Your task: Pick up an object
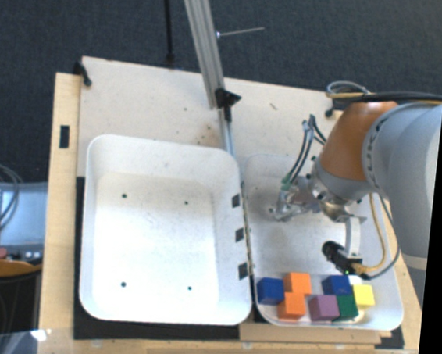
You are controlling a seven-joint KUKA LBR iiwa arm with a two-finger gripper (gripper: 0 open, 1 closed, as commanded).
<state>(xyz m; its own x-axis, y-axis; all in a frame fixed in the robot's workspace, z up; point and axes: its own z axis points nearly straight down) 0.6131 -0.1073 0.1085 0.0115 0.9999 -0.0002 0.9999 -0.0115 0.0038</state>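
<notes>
A wooden bench (158, 103) on dark carpet carries two white bins. Over the right bin (395, 312), the gripper (287, 208) hangs low; whether it is open or closed cannot be told. Coloured blocks (314, 298) cluster toward its 5 o'clock. The left bin (160, 229) lies at 9 o'clock.

no readable text, labels or numbers

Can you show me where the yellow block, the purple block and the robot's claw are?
Small yellow cube (364, 295), camera view, top face.
Small purple cube (323, 307), camera view, top face.
Metal two-finger gripper (285, 209), camera view, between its fingertips.
</notes>
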